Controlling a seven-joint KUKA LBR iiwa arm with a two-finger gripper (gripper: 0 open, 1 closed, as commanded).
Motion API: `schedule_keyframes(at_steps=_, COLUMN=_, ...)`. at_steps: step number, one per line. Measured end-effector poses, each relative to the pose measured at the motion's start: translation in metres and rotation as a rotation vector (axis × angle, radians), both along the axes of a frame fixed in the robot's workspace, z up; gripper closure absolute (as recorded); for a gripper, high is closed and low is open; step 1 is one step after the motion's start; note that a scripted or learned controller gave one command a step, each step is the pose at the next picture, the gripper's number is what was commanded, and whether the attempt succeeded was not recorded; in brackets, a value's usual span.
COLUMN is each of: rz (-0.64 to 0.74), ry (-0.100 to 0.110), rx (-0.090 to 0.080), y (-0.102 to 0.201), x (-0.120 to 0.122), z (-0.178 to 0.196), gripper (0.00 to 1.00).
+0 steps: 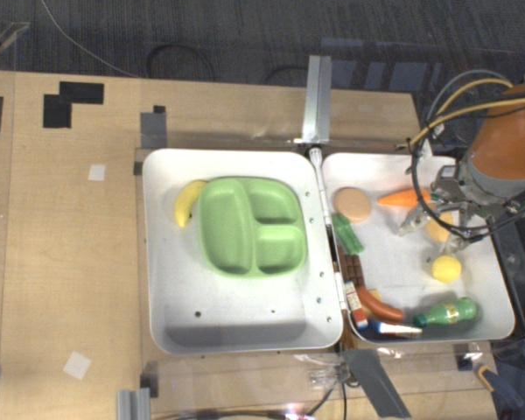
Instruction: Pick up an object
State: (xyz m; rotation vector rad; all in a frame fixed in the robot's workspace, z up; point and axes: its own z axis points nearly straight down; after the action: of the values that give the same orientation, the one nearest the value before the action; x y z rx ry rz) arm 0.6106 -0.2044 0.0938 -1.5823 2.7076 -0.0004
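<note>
1. The gripper [439,220] is seen low in the right bin [486,322]; whether it is open cannot be told.
2. A yellow object [437,230] is partly hidden under it.
3. A lemon [446,269] lies just below it.

One fixed camera looks down at a slant from above the table [61,261], far enough back to take in both bins [171,322], with dark carpet beyond and the arm [507,147] entering at right.
</note>
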Motion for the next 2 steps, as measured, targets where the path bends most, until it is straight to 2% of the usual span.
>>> schedule_keyframes(at_steps=1, rz=0.152, ry=-0.008, rx=-0.005, y=0.018, x=0.013, z=-0.005, gripper=0.0)
schedule_keyframes(at_steps=2, rz=0.23, ry=-0.011, rx=-0.005, y=0.056, x=0.0, z=-0.004, gripper=0.0)
